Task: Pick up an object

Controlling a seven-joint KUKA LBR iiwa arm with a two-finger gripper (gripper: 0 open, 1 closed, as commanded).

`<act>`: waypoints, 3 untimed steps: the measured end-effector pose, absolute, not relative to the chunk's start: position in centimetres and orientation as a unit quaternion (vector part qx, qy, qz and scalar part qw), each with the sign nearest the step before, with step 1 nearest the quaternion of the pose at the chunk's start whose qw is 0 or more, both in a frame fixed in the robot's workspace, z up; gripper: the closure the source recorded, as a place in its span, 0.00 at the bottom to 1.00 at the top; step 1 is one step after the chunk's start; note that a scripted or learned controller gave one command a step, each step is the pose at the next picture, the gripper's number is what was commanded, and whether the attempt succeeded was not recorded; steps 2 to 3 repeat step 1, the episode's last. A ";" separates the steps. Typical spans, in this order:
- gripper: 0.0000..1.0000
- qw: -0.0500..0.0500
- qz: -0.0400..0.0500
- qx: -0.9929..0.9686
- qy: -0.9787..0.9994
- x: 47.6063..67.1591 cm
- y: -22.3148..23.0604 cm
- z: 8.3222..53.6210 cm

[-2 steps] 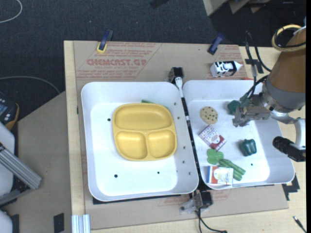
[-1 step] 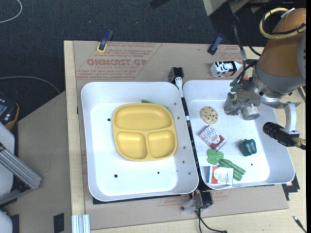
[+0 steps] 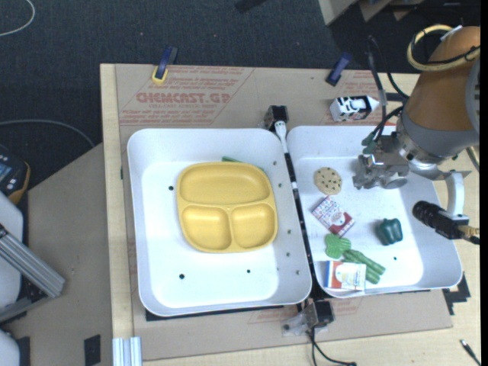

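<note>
Two shallow white bins sit side by side on a pale bench [image 3: 191, 90] printed with red lettering; dark carpet surrounds the bench. The left bin [image 3: 152, 265] holds a yellow divided plate [image 3: 226, 204] with three compartments, and a sliver of something green shows just behind the plate's far edge. A blue and yellow clamp [image 3: 162, 65] grips the bench's far edge at left, and a small black and white item [image 3: 353, 107] lies on the bench beyond the right bin [image 3: 435, 258]. The arm [image 3: 442, 90] enters from the right, its orange band uppermost, wrist bent down over the far part of the right bin. The gripper [image 3: 377, 171] hangs there, just right of a round speckled cookie [image 3: 328, 179]; whether its jaws are apart or together cannot be determined. Nothing is seen between them. Loose items lie nearer the front of the right bin: a red and white packet [image 3: 332, 214], a dark green pepper [image 3: 390, 231], a bright green leafy toy [image 3: 352, 254] and a small white carton [image 3: 347, 276] at the front wall.
</note>
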State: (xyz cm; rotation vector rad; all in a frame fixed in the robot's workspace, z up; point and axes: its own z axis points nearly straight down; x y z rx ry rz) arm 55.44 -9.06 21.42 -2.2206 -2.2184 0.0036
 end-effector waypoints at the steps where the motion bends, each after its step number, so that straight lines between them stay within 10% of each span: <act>1: 1.00 -0.002 -0.001 -0.707 -0.707 55.4 -9.9 22.9; 3: 1.00 -0.002 -0.001 -0.707 -0.707 55.4 -9.9 22.9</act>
